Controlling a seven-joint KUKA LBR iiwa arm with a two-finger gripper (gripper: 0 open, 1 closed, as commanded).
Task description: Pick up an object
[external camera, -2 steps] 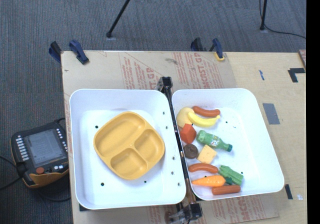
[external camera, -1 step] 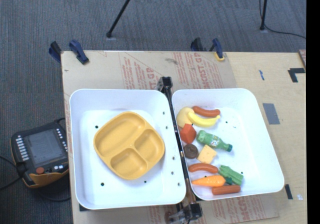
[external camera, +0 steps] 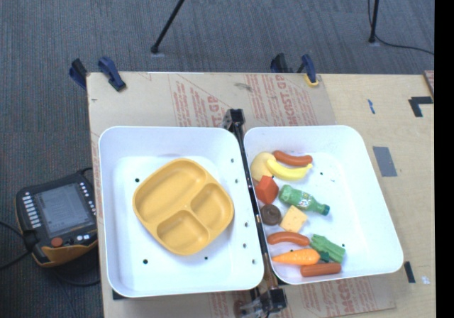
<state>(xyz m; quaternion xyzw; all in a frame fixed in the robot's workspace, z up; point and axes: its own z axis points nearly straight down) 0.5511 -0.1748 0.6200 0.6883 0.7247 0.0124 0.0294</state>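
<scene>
Gripper: how far open it is, and whether it carries anything, cannot be told.

Camera view: candidate objects lie clustered in the right bin (external camera: 369,196), toward its left wall. They include a banana (external camera: 284,170) touching a sausage (external camera: 292,159), a red block (external camera: 267,189), a green bottle (external camera: 303,201), a cheese wedge (external camera: 294,219) and a carrot (external camera: 298,258). The crowding probably makes a clean grasp harder. The left bin (external camera: 117,167) holds a yellow divided plate (external camera: 183,205), set flat. Nothing is lifted, so the pick is judged not yet begun. The arm's pose cannot be assessed.
</scene>
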